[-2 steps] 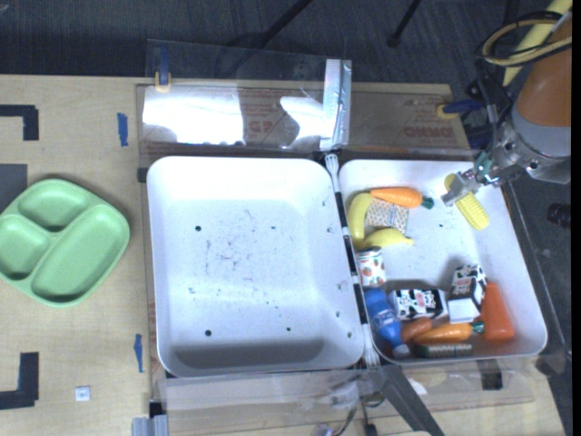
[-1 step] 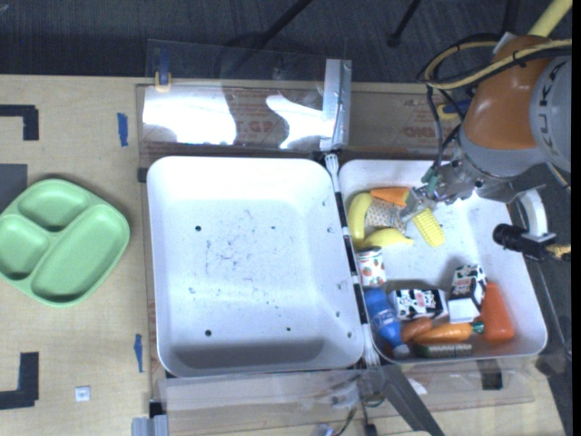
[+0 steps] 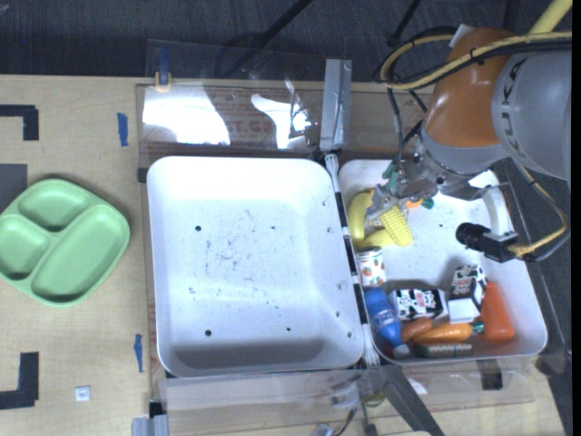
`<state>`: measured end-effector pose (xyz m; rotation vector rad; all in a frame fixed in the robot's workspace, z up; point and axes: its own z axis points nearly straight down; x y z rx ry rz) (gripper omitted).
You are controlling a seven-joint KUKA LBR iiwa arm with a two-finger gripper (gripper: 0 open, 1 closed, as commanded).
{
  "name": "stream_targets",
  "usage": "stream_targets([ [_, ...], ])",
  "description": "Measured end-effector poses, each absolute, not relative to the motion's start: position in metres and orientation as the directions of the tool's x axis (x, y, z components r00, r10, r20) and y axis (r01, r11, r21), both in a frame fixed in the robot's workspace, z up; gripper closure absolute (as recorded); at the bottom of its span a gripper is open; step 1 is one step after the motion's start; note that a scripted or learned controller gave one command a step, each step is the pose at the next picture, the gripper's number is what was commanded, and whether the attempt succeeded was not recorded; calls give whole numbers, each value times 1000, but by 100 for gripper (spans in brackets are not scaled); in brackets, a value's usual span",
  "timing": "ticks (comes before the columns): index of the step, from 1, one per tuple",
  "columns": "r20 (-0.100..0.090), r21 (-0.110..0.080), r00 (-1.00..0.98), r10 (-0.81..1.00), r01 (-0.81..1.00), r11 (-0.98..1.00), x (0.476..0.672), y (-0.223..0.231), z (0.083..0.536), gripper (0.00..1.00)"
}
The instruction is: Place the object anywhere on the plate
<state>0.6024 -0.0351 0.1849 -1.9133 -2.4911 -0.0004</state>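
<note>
Near edge of the right bin [image 3: 536, 325]: clutter packed along the front wall. Blue item [image 3: 381, 321] at its left corner, black-and-white cow-pattern carton [image 3: 418, 302] just beside it, an orange carrot-like piece [image 3: 442, 331] lying flat along the wall, an orange-red bottle shape [image 3: 496, 316] at the right with a small white box [image 3: 467, 282] touching its top. Small can with a red label [image 3: 370, 267] stands against the divider, just behind the blue item.

Mid bin: yellow corn cob [image 3: 393, 226] lies tilted, touching a yellow banana-like piece [image 3: 360, 216] on its left. Gripper [image 3: 406, 189] sits right above the cob's upper end; jaw state — cannot tell, wrist and cables block the tips. No sure sign the cob is between the fingers. Black cable connector [image 3: 477, 237] hangs over the bin to the right.

Left bin [image 3: 182, 189] sits beside the right one, sharing the divider.

Green three-compartment plate [image 3: 62, 241] rests on the wooden bench [image 3: 73, 125], far left, well apart from both the cob and the gripper.

Far: orange band of the arm [image 3: 467, 98] above the bin's back corner.
</note>
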Motion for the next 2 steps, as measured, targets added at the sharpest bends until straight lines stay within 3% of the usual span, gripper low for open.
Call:
stream_targets([
  [1, 1, -2, -276, 961, 961, 277, 589, 58, 185, 100],
  [2, 1, -2, -336, 942, 942, 336, 547, 92, 184, 100],
])
